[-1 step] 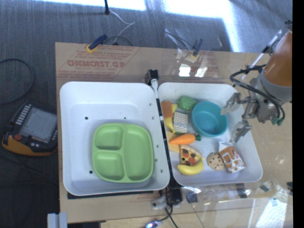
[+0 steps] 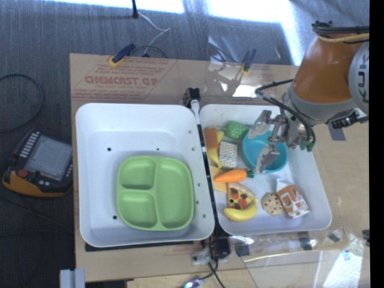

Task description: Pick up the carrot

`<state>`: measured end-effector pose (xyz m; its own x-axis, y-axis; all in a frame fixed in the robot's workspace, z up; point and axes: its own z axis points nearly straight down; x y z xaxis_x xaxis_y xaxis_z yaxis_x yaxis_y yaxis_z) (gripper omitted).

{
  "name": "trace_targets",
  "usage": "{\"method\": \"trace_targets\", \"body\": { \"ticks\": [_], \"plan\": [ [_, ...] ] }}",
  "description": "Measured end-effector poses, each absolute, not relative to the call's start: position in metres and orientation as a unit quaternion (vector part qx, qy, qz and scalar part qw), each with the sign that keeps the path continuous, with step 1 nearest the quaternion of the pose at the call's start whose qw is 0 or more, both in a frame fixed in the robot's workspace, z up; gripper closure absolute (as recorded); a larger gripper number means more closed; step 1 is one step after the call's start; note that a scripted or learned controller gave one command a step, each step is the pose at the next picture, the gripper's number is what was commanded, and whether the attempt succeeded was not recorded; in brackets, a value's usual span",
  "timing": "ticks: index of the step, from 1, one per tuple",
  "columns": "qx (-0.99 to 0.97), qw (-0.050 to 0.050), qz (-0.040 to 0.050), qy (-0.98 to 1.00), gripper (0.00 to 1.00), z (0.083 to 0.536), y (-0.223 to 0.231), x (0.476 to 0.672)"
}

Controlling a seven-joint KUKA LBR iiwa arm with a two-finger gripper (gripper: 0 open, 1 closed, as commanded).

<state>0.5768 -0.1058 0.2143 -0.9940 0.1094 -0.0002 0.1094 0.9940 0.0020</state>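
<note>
Nearest the lens, along the lower edge, lies the front rim of the left shallow white bin, which holds a light green divided plastic plate lying flat, probably set there as a drop-off spot. Across the central divide, the right white bin is crowded with toy food: the orange carrot lies on its side near the bin's left wall, its tip pointing right, just above a pizza slice and a yellow banana, with a round cookie further right. Above a blue bowl hangs the pincer, tilted down-left from the grey and orange arm; its fingers appear parted with nothing between them, just right of the carrot.
</note>
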Motion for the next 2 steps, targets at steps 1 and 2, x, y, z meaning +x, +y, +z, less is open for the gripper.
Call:
{"method": "trace_targets", "body": {
  "ticks": [1,2],
  "plan": [
    [0.014,-0.002,0.0009,1.000,0.00,0.182,-0.047,0.497],
    [0.075,0.005,0.0000,0.997,0.00,0.111,-0.101,0.552]
  ]
}}
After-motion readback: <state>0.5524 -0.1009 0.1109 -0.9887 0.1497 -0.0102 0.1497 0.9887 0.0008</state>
